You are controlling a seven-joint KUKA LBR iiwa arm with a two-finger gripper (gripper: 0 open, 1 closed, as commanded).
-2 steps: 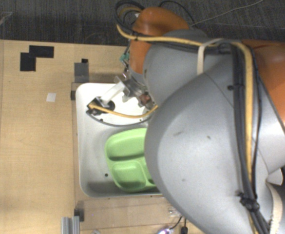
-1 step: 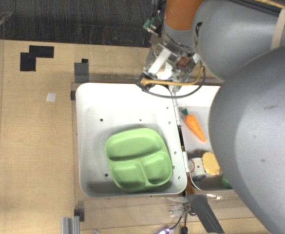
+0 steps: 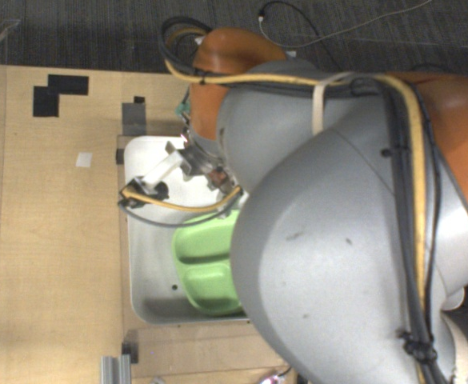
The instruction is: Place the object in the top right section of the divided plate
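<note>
Reaching over the shallow white plastic bin (image 3: 150,294), the grey arm (image 3: 338,238) is covering most of the light green divided plate (image 3: 206,266). The gripper (image 3: 187,165) state cannot be told; the object's location is unclear.

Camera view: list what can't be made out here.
- Green plate: its right part is hidden behind the arm, so the top right section can't be judged.
- Gripper: too small and cluttered by cables to tell open or shut, or whether it holds anything.
- Bin: right side covered by the arm.
</note>
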